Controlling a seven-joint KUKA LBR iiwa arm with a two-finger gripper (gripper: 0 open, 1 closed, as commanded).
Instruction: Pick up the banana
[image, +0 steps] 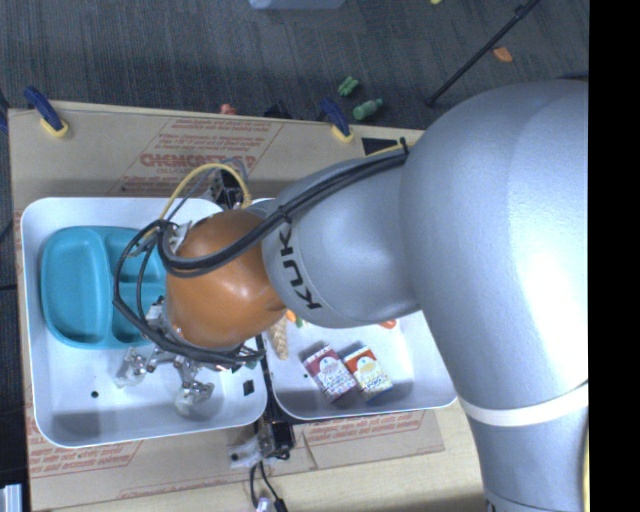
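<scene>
My gripper (163, 382) hangs low over the front of the left bin (60, 425), below the arm's orange band (215, 285). Its two pale fingers (133, 366) stand apart, so it is open, and only the white bin floor lies between them. The arm's grey body covers the back of the right bin and much of the left bin's right side, hiding whatever lies beneath.
A teal dish (80, 285) fills the left bin's back left. Two small red boxes (345, 372) lie at the front of the right bin (430, 395). A sliver of orange and beige (285, 335) peeks out beside the bins' shared wall.
</scene>
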